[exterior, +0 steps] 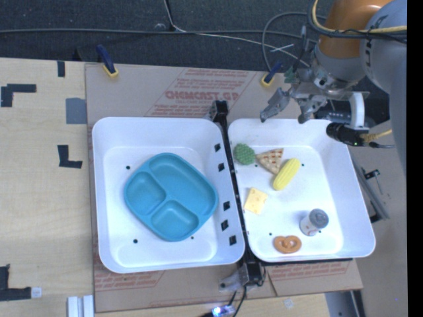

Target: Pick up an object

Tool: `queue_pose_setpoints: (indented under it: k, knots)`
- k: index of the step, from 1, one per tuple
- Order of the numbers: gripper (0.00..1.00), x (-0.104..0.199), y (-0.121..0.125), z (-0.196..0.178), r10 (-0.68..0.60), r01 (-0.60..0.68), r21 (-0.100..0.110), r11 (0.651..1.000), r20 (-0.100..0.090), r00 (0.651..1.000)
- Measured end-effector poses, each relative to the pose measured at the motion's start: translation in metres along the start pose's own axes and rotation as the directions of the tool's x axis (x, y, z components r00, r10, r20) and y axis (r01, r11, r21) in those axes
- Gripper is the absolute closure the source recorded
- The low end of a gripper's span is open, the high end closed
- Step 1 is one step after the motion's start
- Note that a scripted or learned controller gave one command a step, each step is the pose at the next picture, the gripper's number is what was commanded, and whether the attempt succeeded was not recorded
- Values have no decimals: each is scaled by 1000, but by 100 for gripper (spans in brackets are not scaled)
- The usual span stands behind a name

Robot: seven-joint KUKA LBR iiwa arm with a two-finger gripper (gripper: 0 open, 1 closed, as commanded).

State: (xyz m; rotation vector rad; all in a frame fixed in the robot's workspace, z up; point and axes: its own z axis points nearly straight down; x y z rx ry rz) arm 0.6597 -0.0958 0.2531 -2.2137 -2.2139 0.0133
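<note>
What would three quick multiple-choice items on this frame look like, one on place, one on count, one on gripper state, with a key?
1. Where does the blue plastic divided tray lie?
A. in the left white bin
B. in the right white bin
C. on the cardboard sheet

2. How many small items lie in the right white bin?
A. three
B. six
C. nine

3. What is the two-finger gripper doing?
A. clamping the yellow toy corn cob
B. gripping the tray
C. hanging open above the right bin's far rim, holding nothing

Key: 1 A, the tray fills the left bin's floor. 2 B, green knobbly piece, waffle wedge, corn, yellow cheese block, grey cylinder, pretzel. 3 C, its fingers are spread with a bare gap between them.
</note>
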Motion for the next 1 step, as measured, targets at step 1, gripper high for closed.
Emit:
queue_pose_setpoints:
  k: [1]
  knots:
    - [0,0,2,-7,-2,2,-11,1000,2,1000]
